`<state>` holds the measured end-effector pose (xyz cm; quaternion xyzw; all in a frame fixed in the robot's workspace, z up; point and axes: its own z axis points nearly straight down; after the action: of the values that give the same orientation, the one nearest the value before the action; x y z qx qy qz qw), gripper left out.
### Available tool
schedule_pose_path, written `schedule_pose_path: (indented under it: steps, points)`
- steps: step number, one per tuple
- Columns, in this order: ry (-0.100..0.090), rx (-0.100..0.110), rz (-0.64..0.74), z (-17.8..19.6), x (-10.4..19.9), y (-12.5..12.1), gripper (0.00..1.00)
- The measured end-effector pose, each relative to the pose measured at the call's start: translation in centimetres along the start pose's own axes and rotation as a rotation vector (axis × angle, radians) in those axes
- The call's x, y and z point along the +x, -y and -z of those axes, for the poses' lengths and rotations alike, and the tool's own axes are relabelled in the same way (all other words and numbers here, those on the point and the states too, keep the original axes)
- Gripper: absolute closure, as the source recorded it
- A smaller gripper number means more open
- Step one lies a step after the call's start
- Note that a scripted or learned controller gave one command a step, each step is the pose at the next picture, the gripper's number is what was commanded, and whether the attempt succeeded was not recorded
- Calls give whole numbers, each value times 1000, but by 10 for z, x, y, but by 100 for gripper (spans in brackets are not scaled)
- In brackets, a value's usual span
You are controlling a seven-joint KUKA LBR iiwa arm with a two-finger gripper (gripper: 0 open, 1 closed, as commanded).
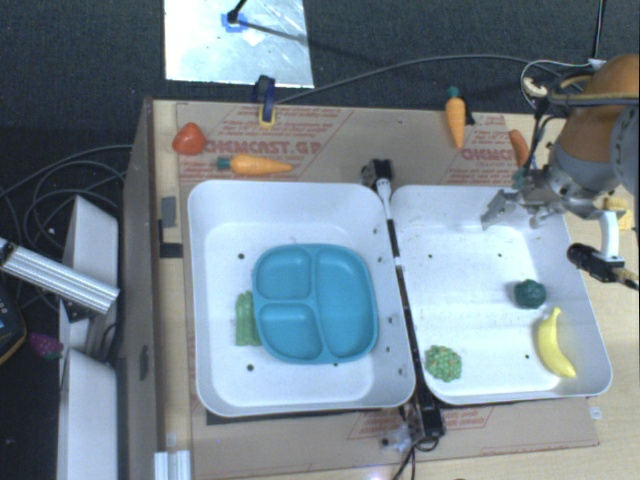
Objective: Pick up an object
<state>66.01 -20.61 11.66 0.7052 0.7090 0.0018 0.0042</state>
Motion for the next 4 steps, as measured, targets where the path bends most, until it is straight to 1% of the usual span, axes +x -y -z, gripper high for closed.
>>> schedule_pose_path:
  steps: [1, 2, 3, 4]
  points:
    - [-1, 3, -4, 79, -1, 53, 0]
    - [-3, 9, -4, 40, 0, 86, 0]
    - [-3, 8, -4, -6, 0, 107, 0]
    - [-3, 8, -4, -31, 1, 110, 0]
